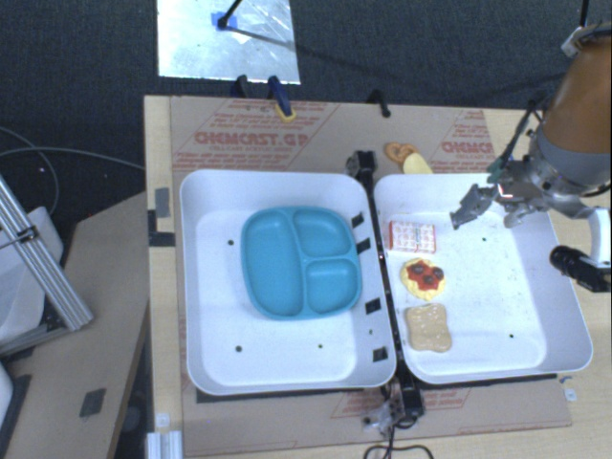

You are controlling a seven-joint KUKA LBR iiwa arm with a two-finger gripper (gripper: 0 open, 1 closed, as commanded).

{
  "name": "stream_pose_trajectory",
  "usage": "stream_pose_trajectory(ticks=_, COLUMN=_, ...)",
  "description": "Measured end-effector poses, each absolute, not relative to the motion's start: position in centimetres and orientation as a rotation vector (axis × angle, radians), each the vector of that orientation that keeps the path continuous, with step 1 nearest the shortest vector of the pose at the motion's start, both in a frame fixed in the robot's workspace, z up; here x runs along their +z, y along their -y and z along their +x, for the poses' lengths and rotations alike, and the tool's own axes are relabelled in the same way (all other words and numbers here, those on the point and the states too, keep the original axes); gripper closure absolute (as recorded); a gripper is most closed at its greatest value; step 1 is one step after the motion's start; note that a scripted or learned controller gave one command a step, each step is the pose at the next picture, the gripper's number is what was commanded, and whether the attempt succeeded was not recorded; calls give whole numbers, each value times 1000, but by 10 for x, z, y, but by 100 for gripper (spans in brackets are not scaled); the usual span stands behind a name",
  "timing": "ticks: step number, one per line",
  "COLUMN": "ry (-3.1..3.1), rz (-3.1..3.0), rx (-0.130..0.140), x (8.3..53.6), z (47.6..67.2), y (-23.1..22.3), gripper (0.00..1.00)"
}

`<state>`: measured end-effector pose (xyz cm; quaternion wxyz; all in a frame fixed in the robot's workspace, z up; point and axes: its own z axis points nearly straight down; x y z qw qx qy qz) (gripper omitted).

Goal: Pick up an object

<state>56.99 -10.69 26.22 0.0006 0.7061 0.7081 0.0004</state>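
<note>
The right bin (535,352) holds three toy foods in a column along its left side. At the top is a pink-and-white waffle-like square (413,236), below it a small round pizza (424,277), and lowest a tan slice of toast (427,327). My gripper (492,208) hangs over the upper middle of this bin, to the right of the waffle square and apart from it. Its two grey fingers (467,208) are spread open, and nothing lies between them.
A blue divided plate (298,262) lies in the left bin (210,352). A yellow and brown toy food (408,158) rests on the cardboard behind the right bin. A foil sheet (228,27) lies beyond the bench's far edge.
</note>
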Motion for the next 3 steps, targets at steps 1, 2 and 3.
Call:
stream_pose_trajectory(ticks=1, ry=-2226, rz=2224, rx=-5, x=149, z=554, y=111, gripper=0)
stream_pose_trajectory(ticks=2, ry=-2227, rz=2217, rx=12, x=87, z=572, y=102, gripper=0)
stream_pose_trajectory(ticks=3, ry=-2218, rz=2204, rx=34, x=107, z=578, y=101, gripper=100)
